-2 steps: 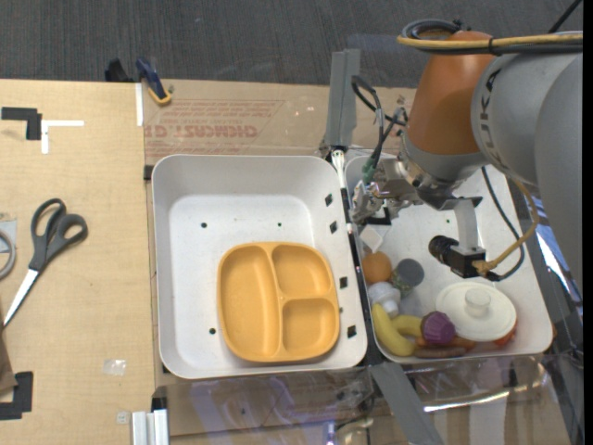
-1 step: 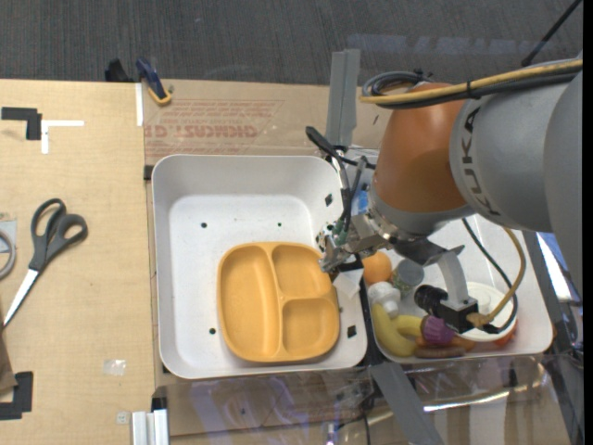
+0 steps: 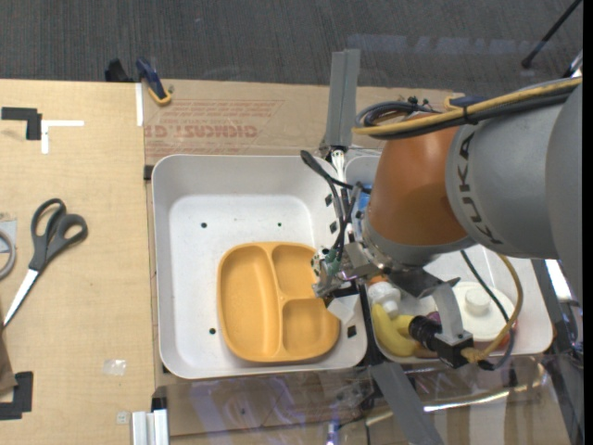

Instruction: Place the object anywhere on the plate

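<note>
Placement is looking near, judging by the gripper (image 3: 326, 269) hovering at the right rim of the yellow plate (image 3: 276, 301) in the left bin (image 3: 185, 248). Nothing recognisable is showing under the wrist, and the object's whereabouts and grip state are unclear, so confirming the hold is coming first.
</note>
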Robot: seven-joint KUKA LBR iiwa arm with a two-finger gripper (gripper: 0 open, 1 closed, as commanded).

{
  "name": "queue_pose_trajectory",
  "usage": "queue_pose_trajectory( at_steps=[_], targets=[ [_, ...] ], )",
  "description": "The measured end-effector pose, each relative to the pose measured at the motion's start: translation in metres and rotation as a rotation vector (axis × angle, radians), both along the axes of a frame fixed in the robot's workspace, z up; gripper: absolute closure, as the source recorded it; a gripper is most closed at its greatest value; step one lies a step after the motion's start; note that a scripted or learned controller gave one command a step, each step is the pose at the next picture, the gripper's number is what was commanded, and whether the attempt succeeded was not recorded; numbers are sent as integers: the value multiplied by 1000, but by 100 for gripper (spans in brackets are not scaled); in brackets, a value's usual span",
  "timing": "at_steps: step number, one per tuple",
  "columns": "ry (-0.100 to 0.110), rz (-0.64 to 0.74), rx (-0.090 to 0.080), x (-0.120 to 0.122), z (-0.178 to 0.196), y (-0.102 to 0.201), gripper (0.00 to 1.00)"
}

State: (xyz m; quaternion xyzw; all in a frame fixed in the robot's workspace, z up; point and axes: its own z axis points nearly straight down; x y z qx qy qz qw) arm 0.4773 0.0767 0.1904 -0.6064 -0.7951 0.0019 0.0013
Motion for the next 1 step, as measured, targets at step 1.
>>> queue_pose_trajectory(
  at_steps=[1],
  targets=[
    [-1, -1, 0, 0, 0, 0, 0]
  ],
)
